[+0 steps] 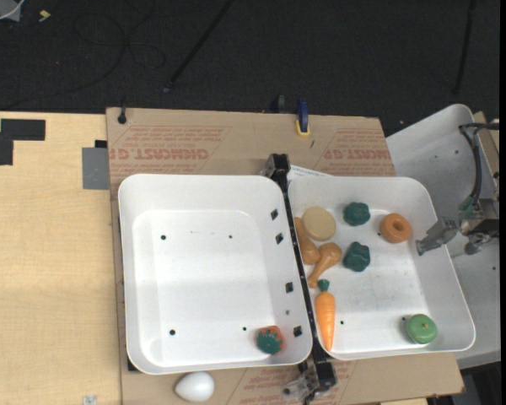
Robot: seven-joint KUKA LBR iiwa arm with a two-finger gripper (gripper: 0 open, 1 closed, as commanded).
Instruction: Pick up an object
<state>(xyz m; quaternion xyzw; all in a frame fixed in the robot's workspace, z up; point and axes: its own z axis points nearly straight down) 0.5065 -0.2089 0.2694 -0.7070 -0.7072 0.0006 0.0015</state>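
Gripper [445,234] sits at the right edge of the right bin [443,310], low over its rim, reaching in from the right. Whether it is open or closed I cannot tell; the metal parts are small and blurred against the grey base behind. Nothing seen between its tips.

Nearest object: orange doughnut [395,228], just beside the gripper toward the bin's middle, apart from it. Two dark green pieces lie further in, one near the back [357,214], one nearer the centre [357,256]. Tan round disc [319,224] and tan pear-shaped piece [324,260] near the divider. Carrot [325,315] lies lengthwise along the divider side, green top pointing back. Green apple [421,329] in the front right corner.

Left bin [143,268]: one tomato-like piece [270,341], red-orange with green, front right corner. White egg [194,386] on the cardboard outside, in front of the left bin
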